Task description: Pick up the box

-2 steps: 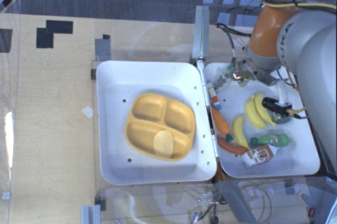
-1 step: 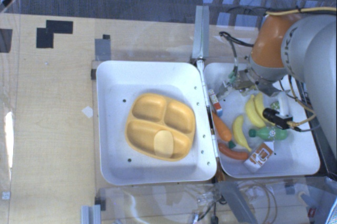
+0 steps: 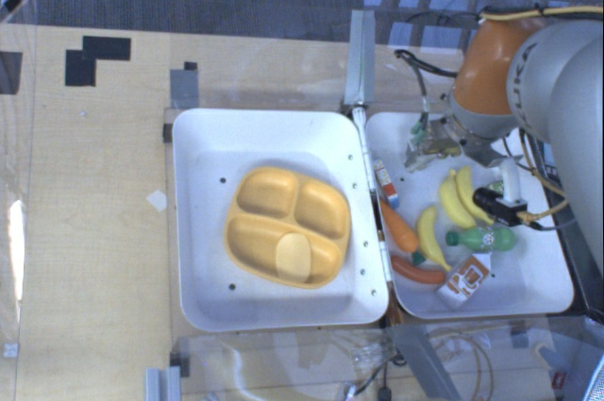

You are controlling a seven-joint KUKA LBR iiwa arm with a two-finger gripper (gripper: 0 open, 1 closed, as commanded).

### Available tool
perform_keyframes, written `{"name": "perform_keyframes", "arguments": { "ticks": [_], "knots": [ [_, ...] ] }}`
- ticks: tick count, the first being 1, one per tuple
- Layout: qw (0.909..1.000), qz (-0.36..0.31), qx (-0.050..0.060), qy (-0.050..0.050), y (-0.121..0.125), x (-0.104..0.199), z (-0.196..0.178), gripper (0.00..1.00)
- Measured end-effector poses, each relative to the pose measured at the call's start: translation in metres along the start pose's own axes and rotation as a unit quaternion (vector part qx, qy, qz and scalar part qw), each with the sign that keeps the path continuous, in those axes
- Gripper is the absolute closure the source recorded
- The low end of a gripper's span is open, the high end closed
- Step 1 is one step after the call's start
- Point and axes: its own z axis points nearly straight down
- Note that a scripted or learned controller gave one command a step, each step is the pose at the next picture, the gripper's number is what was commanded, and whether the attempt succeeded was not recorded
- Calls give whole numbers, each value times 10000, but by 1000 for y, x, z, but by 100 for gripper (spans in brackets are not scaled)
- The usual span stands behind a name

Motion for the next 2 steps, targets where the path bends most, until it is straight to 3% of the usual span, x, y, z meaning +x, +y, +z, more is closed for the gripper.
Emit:
{"name": "perform_keyframes", "arguments": {
  "ticks": [1, 2],
  "knots": [
    [10000, 0, 2, 1, 0, 0, 0, 0],
    [9987, 516, 51, 2, 10, -6, 14, 0]
  ]
}}
